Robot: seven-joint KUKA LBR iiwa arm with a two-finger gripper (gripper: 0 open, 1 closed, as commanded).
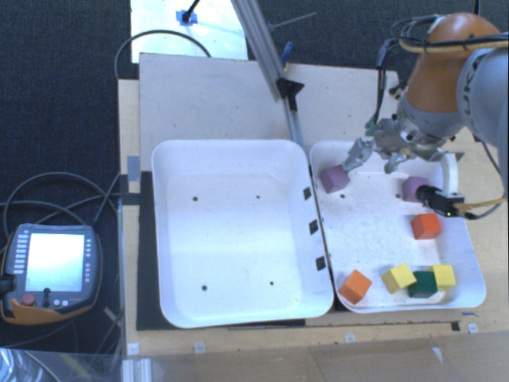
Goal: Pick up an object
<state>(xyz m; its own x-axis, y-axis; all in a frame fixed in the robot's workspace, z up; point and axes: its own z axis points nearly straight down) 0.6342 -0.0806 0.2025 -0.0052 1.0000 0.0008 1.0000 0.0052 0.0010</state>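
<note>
The bench [215, 102] is a pale, speckled board laid over a tan wooden top, standing on dark carpet [64, 70]; two shallow white bins sit on it side by side, the left bin [231, 229] showing a few small dark spots on its floor, the right bin [374, 213] holding all the blocks; a strip of black tabs runs along the seam where the two rims meet. A slanted grey metal pole [262, 38] crosses the far part of the bench and ends in a black clamp; behind it lies a bright sheet [187, 14] on the floor with a small blue mark.

The grey arm with its orange band [445, 54] reaches in from the right; the gripper [380, 151] hangs over the far part of the right bin, its fingers spread apart and nothing between them; one finger points toward a purple block [334, 178] lying near the bin's left wall, close to it but whether it touches I cannot tell. A second purple block [414, 188] sits just beside a black fitting with a green light; an orange-red block [425, 226] lies nearer; along the near rim lie an orange block [355, 286], a yellow block [398, 278], a dark green block [423, 284] and another yellow block [444, 275], the last three touching.

On the carpet at the left rests a teach pendant [52, 273] with a lit screen, cables [56, 189] looping around it.
</note>
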